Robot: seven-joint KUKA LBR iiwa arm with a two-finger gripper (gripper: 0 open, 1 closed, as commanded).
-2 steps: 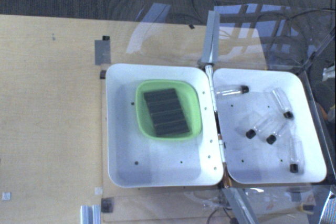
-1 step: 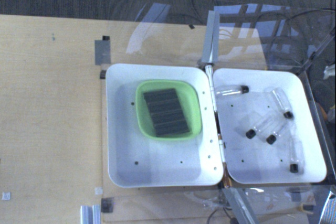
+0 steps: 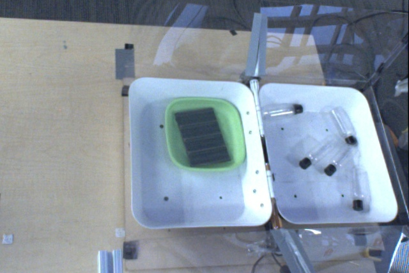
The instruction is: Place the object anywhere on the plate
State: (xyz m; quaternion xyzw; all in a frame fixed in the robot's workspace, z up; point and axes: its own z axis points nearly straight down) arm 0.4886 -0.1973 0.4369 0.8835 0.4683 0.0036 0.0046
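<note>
Wood table [image 3: 64, 137] | L bin [image 3: 147, 201]: green plate [image 3: 236, 137] w/ dark ridged block [image 3: 202, 136] on it | R bin [image 3: 377, 201]: clear vials [image 3: 319, 153] | tool state: cannot tell

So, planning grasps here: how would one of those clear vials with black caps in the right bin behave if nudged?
The vial lies on its side and looks cylindrical, so it would probably roll. Being clear and apparently empty, it is likely light, smooth and slippery, perhaps fragile if glass.
</note>
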